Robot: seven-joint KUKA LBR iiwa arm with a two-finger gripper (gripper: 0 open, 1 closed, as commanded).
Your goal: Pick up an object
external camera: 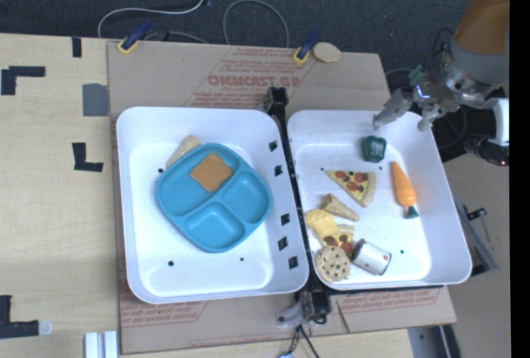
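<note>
- the cardboard sheet point(248, 79) under both bins has red print on it, reads something like "chemcast gp" but it's faint and skewed, so not totally sure of the letters
- no readable label on the small silver can point(370, 257), too tiny to tell
- the arm point(484, 25) comes in from the right, orange band up top, wrist angled down and to the left over the far right corner of the right bin point(443, 182)
- the gripper point(407, 112) sits above that bin's back rim, fingers spread apart with nothing between them
- closest thing to it is a dark green lump point(373, 148) just below the fingers, not touching them
- also in the right bin: a carrot point(403, 186) by the right wall, a pizza slice point(352, 183) mid-bin, a cookie point(334, 263) next to the can near the front, plus a few yellowish bits around them
- left bin point(137, 182) has a blue divided plate point(214, 197) with a tan square point(210, 172) lying in one compartment
</note>
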